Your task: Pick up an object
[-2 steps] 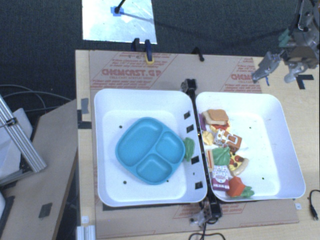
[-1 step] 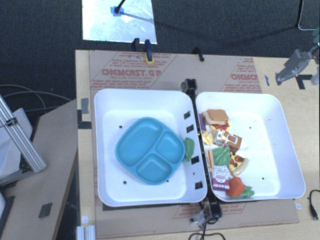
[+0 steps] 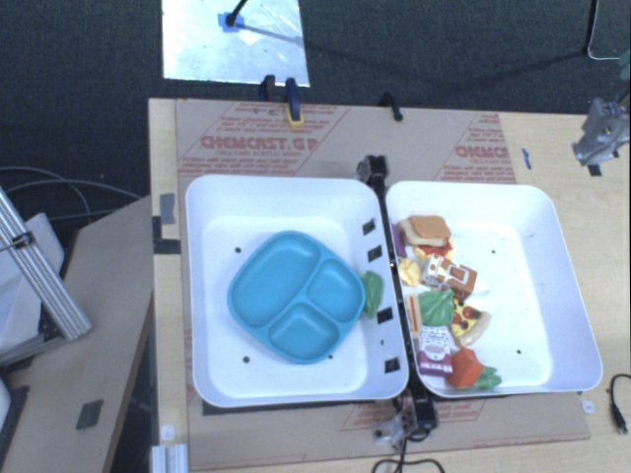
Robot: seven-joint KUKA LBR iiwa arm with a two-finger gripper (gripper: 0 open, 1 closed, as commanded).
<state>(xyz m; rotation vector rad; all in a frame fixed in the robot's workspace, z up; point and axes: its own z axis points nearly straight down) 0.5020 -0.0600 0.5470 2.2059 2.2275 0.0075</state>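
Observation:
A heap of toy food lies along the left side of the right bin. In it are a sandwich, a red and white box, a green leafy piece, a pizza slice, a red packet and a red fruit with green leaves. In the left bin a blue divided plate lies flat, with a small green piece against its right rim. My gripper is a grey shape at the far right edge, beyond the right bin's back corner and well away from the toys.
A shiny metal sheet lies on the dark floor behind the bench. Clamps hold the cardboard at the back edge. An aluminium frame stands at the left. Black clips run along the divider between the bins.

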